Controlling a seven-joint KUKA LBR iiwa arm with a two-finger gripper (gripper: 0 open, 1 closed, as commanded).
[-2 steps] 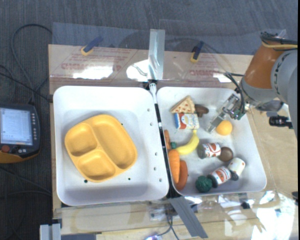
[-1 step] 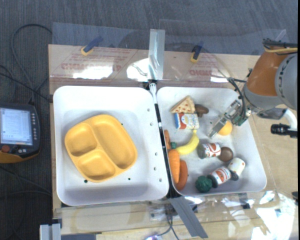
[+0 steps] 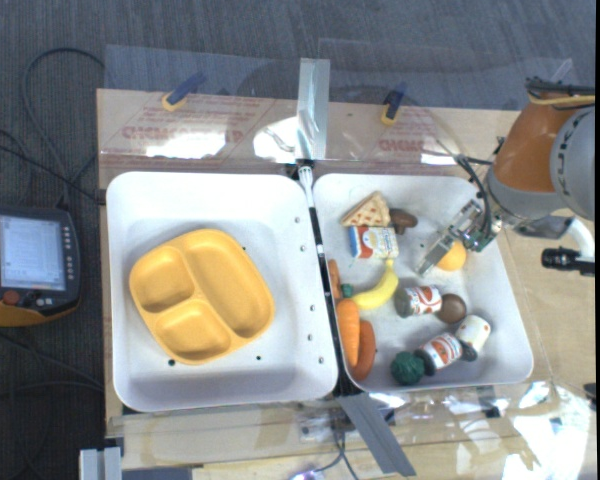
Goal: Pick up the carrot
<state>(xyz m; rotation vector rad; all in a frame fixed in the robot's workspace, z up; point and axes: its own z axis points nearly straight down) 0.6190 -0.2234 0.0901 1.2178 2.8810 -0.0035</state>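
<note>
While the gripper (image 3: pixel 442 252) hangs low in the right bin (image 3: pixel 510 308), its fingers spread and gripping nothing, the carrot (image 3: pixel 349 330) lies untouched.

Item: carrot. Orange, tapered, laid lengthwise against the bin's left wall, just below a banana (image 3: pixel 378 292); a second orange piece (image 3: pixel 366 344) lies touching it on the right.

Gripper position: beside a small yellow-orange fruit (image 3: pixel 453 257) near the bin's right side, well apart from the carrot.

Step, by my reckoning: approach not yet made. Next move calls for travel across the bin toward the left wall, fingers aligned across the carrot's width, clear of the banana.
</note>
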